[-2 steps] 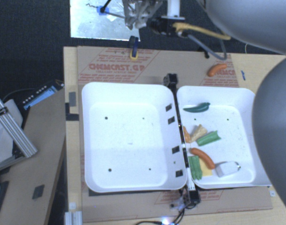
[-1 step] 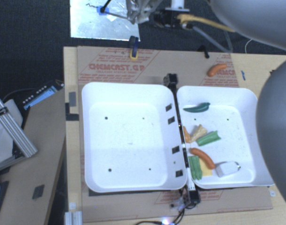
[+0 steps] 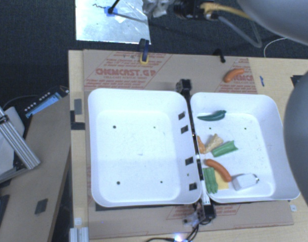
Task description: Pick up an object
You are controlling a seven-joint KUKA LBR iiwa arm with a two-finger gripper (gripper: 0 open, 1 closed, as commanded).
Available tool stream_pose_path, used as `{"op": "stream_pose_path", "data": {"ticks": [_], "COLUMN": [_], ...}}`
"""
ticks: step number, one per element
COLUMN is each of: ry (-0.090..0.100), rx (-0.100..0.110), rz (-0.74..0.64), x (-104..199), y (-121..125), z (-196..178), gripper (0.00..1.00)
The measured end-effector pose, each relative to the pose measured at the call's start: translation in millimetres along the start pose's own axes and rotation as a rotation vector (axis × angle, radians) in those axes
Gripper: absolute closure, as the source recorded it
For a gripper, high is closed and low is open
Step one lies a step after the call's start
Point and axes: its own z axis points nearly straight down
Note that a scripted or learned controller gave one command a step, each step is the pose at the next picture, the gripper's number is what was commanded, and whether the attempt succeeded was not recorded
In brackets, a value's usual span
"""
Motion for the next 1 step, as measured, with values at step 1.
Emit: {"op": "stream_pose_path", "data": {"ticks": [1], "ry": [0.000], "rx": [0.002], "rz": [-0.002], "x": [6.1], "y": [0.1], "z": [1.3], "gripper": [1.00]}}
